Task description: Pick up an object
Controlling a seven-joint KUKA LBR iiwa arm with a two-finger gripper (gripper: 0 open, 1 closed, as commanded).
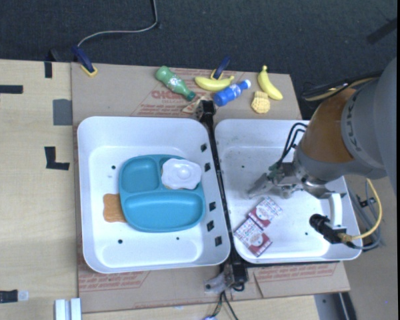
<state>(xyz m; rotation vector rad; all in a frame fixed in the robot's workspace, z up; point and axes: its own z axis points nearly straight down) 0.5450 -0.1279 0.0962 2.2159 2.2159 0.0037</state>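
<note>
My left bin [93, 179] holds a blue tray [161, 202] with a white lump [181, 174] on it; in the right bin [237, 139] my claw [270, 185], fingers spread and bare, hangs just above two packets [257, 227], my likeliest pick

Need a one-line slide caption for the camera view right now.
KUKA arm's gripper hovers in the right bin above two red-and-white packets; blue tray sits in the left bin.
</note>
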